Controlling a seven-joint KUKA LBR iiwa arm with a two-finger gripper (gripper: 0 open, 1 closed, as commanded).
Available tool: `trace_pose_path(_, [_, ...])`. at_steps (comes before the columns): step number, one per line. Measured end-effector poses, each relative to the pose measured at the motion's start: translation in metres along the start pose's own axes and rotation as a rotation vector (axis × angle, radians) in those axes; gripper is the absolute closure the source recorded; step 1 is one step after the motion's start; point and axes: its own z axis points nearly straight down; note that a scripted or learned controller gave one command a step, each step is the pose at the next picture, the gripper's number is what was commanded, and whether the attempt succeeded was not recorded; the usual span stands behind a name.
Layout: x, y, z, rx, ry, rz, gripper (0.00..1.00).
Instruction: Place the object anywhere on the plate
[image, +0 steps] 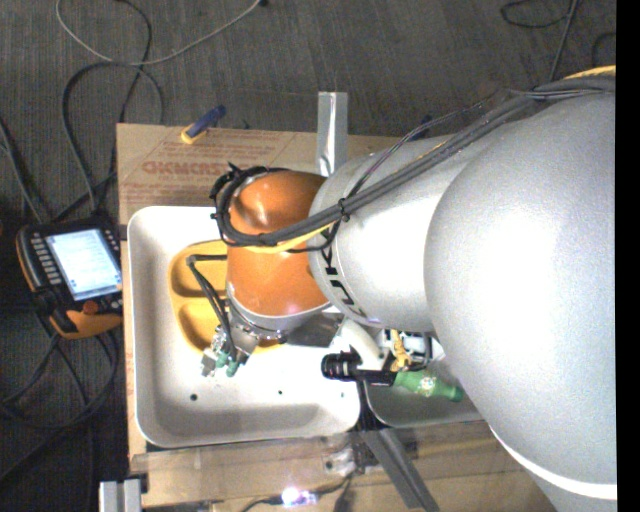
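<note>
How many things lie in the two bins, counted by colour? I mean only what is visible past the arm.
Yellow: 1, the plate in the bin on the view's left.
Green: 1, the green object, seemingly in the bin on the view's right.
Total: 2. The arm covers much of both bins, so more may be hidden.

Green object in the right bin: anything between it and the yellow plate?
The bins' adjoining walls, and the arm's own wrist hanging over much of the yellow plate. The end effector is by the plate, not the green object.
</note>
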Motion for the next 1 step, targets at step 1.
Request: trace_pose_path(1, [0.0121, 0.0182, -0.1423, -0.005, -0.006, -0.735, 1.0])
